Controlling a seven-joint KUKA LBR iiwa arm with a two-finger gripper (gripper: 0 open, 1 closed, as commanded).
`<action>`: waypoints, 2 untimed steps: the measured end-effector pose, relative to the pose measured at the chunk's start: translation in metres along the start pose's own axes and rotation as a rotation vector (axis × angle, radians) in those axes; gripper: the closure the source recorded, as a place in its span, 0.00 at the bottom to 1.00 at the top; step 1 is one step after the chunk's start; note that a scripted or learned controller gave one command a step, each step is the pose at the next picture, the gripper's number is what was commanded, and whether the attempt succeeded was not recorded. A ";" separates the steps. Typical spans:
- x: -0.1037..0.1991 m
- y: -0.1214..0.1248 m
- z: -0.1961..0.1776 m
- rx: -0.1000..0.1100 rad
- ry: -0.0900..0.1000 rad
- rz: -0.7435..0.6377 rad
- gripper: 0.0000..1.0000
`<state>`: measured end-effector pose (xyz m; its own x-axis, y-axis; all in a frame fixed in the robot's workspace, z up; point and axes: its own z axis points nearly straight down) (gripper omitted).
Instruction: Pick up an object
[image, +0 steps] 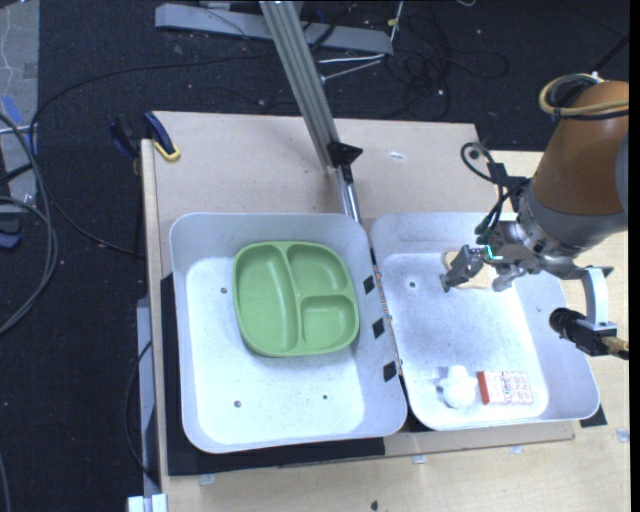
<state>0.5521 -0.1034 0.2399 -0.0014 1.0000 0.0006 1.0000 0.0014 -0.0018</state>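
The gripper (478, 271) hangs over the far part of the right bin (560, 330), its two fingers spread apart with nothing between them. One finger (459, 271) points toward the divide between the bins, the other (503, 278) sits closer to the wrist. Behind it the arm (580, 165) comes in from the right, its orange band broad above the grey wrist. Well apart from the gripper, at the near edge of the same bin, lie two things side by side: a small white lump (457, 388) and, just to its right, a flat white packet (505, 387) with red print. They look close to touching, though I cannot tell for sure. The left bin (200, 330) holds a green tray (296, 297) with three compartments, lying flat toward the bin's far side. Both bins rest on a tan bench (250, 160), and a metal pole (308, 85) slants over its far edge.
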 end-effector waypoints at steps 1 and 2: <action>0.000 0.000 0.000 -0.001 0.000 0.000 0.00; -0.001 0.006 0.045 0.002 -0.001 0.002 0.00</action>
<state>0.5577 -0.1039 0.1953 0.0006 1.0000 0.0001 1.0000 -0.0006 -0.0040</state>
